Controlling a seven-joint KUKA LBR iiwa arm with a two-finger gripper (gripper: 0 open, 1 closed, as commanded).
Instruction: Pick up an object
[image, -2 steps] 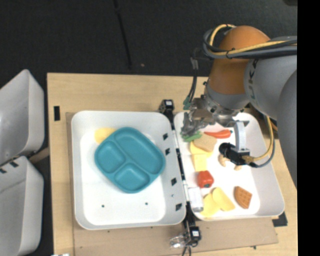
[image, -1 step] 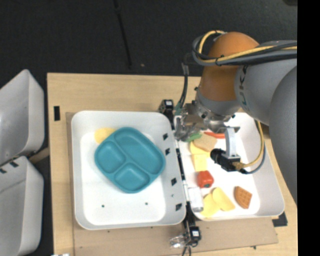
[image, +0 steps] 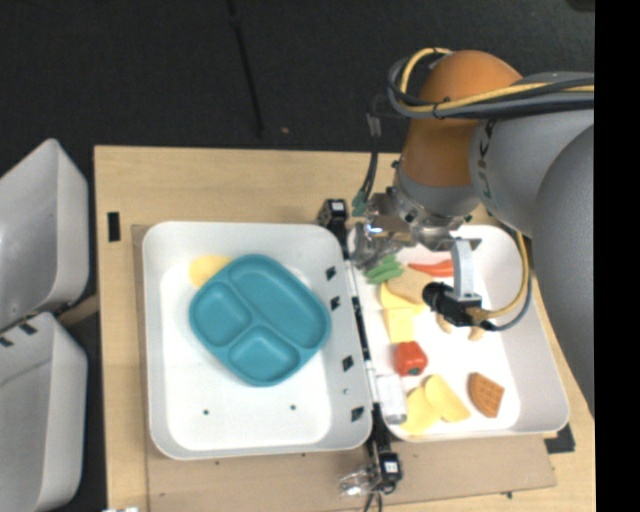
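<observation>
My pincer (image: 383, 243) hangs at the far left corner of the right bin (image: 535, 400), tucked beneath my grey wrist and the orange band (image: 450, 110) above it. From this high camera I cannot tell whether it is spread or pressed together, since the wrist body covers it, and I cannot see anything gripped in it.

Taking the right bin as the landmark: just under my pincer, near the bin's left wall, lies a small green piece (image: 382, 267). Just beside it, toward the bin's middle, is a red-orange carrot-shaped piece (image: 432, 267). Nearer the camera along the left wall sit two pale yellow blocks (image: 402, 310), one touching the other. A black part with a cable (image: 450, 303) hangs over the bin's middle. Closer to the front sits a red pepper-like toy (image: 408, 357). At the bin's front, a yellow lumpy piece (image: 435, 402) lies beside a brown cracker-like piece (image: 486, 394).

To the left of the right bin, touching it along a shared edge, is the left bin (image: 175, 410). It holds a blue divided plate (image: 259, 318), with a yellow thing (image: 206, 267) peeking out at the plate's far left edge.
</observation>
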